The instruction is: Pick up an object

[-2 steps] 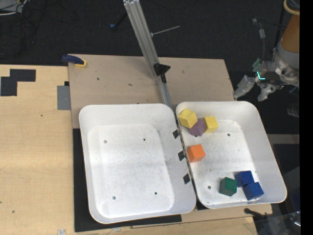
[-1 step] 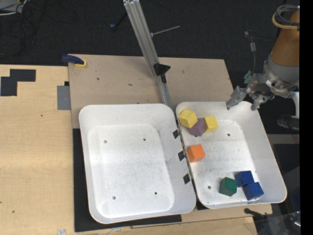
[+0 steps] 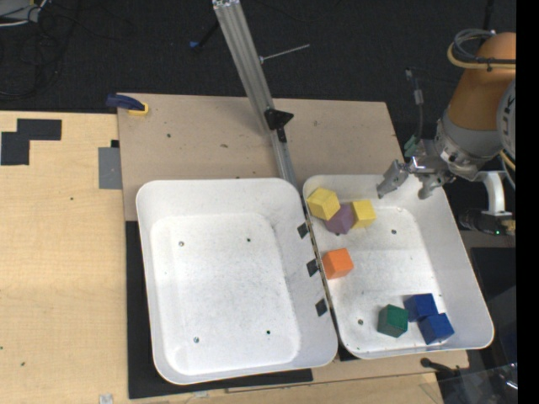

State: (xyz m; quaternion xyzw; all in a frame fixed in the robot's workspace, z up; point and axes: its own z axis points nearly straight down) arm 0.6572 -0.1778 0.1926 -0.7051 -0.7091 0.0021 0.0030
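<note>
My gripper [image 3: 410, 182] hangs over the far right edge of the right bin [image 3: 446, 225], its two fingers spread open with nothing between them. The bin holds a yellow block [image 3: 323, 202], a purple block [image 3: 341, 220] and a smaller yellow block [image 3: 363, 212] clustered at its far left. An orange cube [image 3: 338, 263] lies near the left wall. At the near side sit a green block [image 3: 392, 320] and two blue blocks [image 3: 427, 316]. The gripper is well right of the yellow cluster and far from the near blocks.
The left bin [image 3: 223, 276] lies beside the right one, with black clips [image 3: 313, 268] along the shared edge. A slanted aluminium bar [image 3: 253, 74] rises behind the bins. The arm's orange band [image 3: 493, 53] is at the upper right.
</note>
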